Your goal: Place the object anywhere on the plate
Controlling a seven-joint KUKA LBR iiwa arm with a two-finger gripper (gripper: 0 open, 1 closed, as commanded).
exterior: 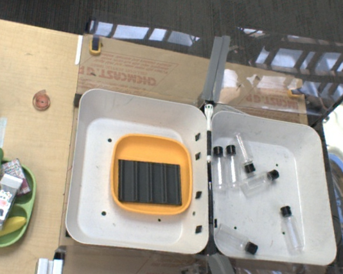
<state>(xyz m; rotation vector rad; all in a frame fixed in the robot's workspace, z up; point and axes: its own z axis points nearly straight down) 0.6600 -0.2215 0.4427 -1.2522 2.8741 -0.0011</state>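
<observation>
Camera view: we see orange plate [152, 175] centre-left of frame in left bin [91, 152], black ridged slab [151, 183] lying on it. Right bin [319, 190] holds clear black-capped vials [230, 162] scattered about. Jaws state: we cannot tell. Green tray [12, 230] of toy food at lower left on counter [34, 64].

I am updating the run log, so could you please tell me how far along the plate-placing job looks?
Done: a dark ribbed block already lies flat on the orange plate in the left bin. In hand: nothing that I can see being carried. Left: several clear vials with black caps lie scattered in the right bin, off the plate.
</observation>
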